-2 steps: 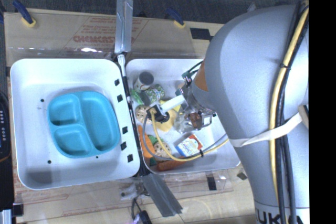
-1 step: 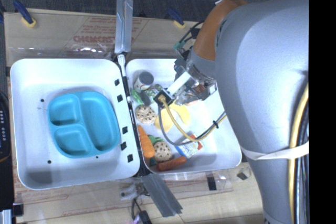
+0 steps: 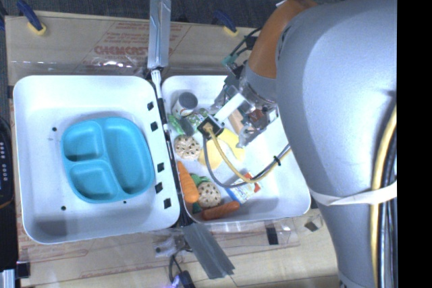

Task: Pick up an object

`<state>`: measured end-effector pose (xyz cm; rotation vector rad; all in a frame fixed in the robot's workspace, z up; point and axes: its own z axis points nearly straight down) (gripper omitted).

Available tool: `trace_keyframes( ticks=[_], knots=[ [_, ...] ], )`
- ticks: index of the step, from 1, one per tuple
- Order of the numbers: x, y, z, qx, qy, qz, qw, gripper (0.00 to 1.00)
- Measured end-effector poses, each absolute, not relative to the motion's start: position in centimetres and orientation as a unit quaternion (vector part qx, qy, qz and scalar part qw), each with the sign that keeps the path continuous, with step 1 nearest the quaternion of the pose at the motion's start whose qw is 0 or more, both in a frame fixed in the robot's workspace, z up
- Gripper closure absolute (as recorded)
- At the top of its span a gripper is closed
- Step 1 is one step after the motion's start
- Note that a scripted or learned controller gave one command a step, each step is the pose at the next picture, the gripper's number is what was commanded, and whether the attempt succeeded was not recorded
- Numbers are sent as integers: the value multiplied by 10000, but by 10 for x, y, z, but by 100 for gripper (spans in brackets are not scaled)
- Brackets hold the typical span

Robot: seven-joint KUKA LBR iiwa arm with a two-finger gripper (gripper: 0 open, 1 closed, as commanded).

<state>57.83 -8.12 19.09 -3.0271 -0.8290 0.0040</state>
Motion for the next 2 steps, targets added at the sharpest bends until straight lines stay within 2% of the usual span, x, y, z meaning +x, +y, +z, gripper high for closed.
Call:
trace_keyframes(
  ticks=[1,2],
  knots=[
    [641,-93,167,-9915,-1302,19,6,0],
    [623,-81,224,-9618,-2736,0,5,0]
  ],
)
